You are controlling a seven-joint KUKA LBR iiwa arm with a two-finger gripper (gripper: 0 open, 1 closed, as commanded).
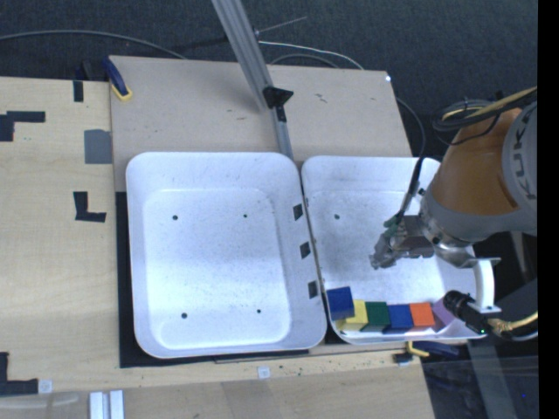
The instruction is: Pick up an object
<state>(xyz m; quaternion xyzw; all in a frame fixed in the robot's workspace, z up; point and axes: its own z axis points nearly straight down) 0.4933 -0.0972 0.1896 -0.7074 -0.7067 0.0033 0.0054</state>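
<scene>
The gripper [384,253] hovers mid right bin [349,190]; whether it is spread I cannot tell. The blocks [384,315] lie along that bin's near edge. Best move nearward, then descend squarely over one block.

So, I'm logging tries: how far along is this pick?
Nothing looks picked yet: the coloured blocks, from the blue block to the orange block, sit in a row along the right white bin's near wall. The two-finger gripper is above the bin floor, away from them. Reaching, grasping and lifting remain.
</scene>
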